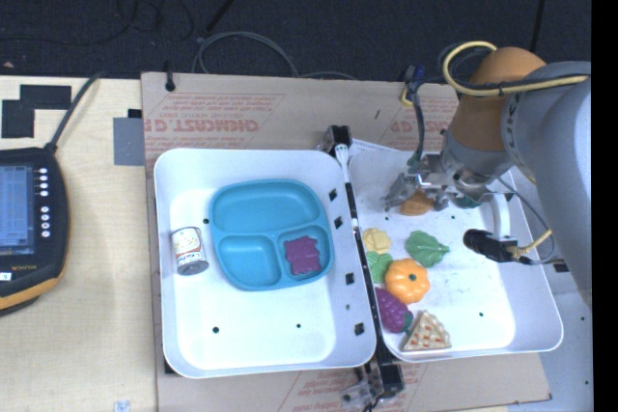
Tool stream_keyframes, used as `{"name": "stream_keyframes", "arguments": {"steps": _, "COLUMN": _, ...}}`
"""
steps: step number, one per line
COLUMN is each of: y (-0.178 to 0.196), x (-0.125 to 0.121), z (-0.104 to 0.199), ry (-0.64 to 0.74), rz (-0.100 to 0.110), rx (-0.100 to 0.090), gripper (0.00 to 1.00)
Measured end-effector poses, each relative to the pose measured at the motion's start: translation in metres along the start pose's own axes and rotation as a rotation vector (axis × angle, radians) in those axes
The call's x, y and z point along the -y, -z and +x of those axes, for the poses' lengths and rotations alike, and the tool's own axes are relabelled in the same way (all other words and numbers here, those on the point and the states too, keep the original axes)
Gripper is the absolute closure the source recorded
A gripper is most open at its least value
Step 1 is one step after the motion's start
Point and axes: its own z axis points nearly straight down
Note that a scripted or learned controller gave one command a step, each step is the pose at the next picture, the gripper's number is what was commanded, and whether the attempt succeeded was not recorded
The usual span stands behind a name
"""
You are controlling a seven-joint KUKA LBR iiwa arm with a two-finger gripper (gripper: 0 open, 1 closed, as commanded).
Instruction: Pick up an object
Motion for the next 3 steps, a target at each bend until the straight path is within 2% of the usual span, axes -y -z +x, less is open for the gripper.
{"name": "stream_keyframes", "arguments": {"steps": 1, "y": 0.008, "x": 0.005, "z": -0.001, "ry": -0.002, "rz": 0.015, "rx": -0.003, "gripper": 1.0}}
{"name": "stream_keyframes", "arguments": {"steps": 2, "y": 0.009, "x": 0.003, "z": -0.001, "ry": -0.001, "rz": 0.008, "rx": -0.001, "gripper": 0.0}}
{"name": "stream_keyframes", "arguments": {"steps": 3, "y": 0.007, "x": 0.089, "z": -0.015, "ry": -0.005, "rz": 0.012, "rx": -0.003, "gripper": 0.0}}
